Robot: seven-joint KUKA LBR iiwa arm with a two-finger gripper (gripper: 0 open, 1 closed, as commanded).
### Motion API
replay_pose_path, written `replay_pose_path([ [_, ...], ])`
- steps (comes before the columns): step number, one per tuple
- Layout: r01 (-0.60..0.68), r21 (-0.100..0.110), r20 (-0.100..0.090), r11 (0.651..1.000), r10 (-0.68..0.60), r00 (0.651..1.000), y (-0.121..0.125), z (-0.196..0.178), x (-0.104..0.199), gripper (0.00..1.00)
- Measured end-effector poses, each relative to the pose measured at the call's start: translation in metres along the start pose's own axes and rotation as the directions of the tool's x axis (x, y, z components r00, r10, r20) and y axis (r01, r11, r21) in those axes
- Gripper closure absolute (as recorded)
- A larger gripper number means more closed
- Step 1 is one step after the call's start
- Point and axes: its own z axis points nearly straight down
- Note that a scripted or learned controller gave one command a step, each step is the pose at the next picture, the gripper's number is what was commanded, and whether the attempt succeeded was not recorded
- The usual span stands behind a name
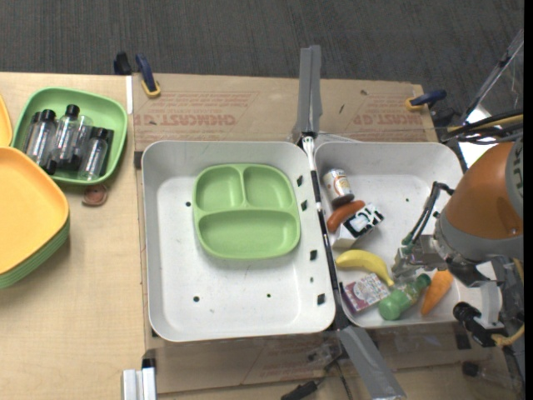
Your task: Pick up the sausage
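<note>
the sausage [345, 215] lies in the right bin [391, 155], up-left of my gripper [410, 262] w/ the banana [363, 262] between us, long axis slanting low-left to high-right btw can & cow toy; can't tell if i'm open or closed.

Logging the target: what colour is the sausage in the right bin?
Reddish-orange sausage, seen best in the camera view.

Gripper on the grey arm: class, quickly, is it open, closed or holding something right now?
Gripper: cannot be told; it sits low in the right white bin beside the yellow banana, apart from the reddish-brown sausage.
</note>
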Motion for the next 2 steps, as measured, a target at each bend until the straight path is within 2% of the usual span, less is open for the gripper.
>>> replay_pose_path([
  [1,0.009,0.0,0.0,1.0,-0.009,1.0,0.0,0.0,0.006,1.0],
  [2,-0.158,-0.001,0.001,0.987,0.158,0.987,0.01,0.0,-0.038,1.0],
])
